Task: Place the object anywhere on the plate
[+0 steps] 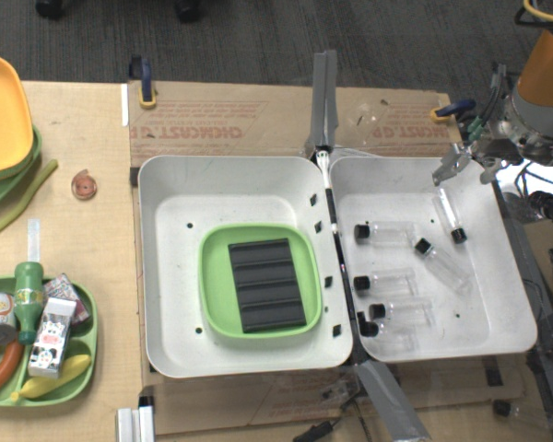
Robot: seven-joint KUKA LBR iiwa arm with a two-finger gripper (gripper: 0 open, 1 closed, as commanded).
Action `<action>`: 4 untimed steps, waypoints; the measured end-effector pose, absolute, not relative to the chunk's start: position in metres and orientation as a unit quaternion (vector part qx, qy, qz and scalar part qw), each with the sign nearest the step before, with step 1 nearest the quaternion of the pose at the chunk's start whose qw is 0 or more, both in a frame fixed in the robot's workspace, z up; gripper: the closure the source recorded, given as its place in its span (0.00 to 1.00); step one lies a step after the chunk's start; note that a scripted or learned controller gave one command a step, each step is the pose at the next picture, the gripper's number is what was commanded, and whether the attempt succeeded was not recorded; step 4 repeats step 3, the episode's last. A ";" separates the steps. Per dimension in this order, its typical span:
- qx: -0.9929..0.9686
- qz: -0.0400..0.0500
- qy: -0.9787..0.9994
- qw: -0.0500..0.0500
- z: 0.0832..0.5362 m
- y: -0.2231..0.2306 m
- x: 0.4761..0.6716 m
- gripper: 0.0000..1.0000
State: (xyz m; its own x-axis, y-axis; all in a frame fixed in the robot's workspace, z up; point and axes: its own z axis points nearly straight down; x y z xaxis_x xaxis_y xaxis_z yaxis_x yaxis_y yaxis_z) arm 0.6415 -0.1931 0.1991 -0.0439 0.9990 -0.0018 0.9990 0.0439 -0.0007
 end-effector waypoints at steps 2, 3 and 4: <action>0.684 -0.001 0.729 0.000 0.441 -0.217 0.530 0.00; 0.714 -0.001 0.700 0.000 0.441 -0.222 0.478 0.00; 0.714 -0.001 0.700 0.000 0.441 -0.222 0.478 0.00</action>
